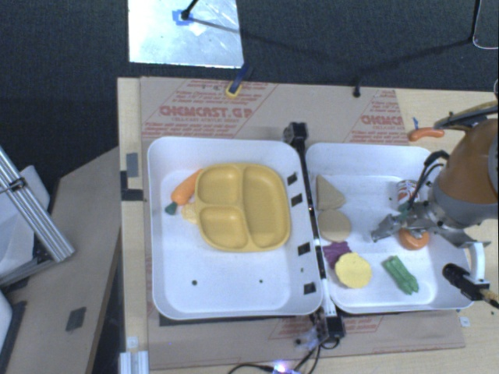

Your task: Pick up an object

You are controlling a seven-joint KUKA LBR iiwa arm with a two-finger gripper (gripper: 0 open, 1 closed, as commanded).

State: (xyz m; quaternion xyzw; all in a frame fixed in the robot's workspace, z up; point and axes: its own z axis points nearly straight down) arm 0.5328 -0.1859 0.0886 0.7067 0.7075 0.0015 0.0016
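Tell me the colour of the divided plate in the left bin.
Yellow; the divided plate shows clearly in the camera view.

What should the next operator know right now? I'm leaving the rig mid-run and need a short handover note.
End effector: low in the right bin, between the tan wedge pieces and an orange round piece; nothing visibly between its fingers, and whether they are open is unclear.
Right bin: two tan pieces, purple piece, yellow disc, green pod-shaped toy, orange round piece.
Left bin: yellow divided plate with a toy carrot against its left edge.
Done: no object lifted.
Left: grasp and lift one object.
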